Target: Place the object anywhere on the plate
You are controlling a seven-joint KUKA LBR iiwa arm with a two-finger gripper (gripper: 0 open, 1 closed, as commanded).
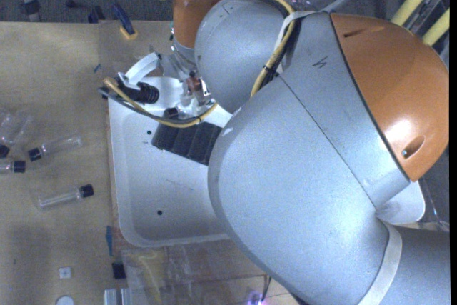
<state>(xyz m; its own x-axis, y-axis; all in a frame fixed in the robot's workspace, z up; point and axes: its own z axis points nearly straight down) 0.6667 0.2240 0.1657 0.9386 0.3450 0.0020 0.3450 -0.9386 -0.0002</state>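
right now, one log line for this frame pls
arm: low over white bin | gripper: state unclear | dark flat object: in bin | plate: not identifiable

The bulky grey-and-orange arm (314, 153) hides most of the shallow white bin (143, 189); a flat black ribbed object (184, 139) is half covered by it.

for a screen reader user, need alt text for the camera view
A large grey and orange robot arm leans over a shallow white bin, hiding most of it. A dark rectangular block lies in the bin near the arm's wrist, and small clear vials are scattered on the wooden bench to the left.
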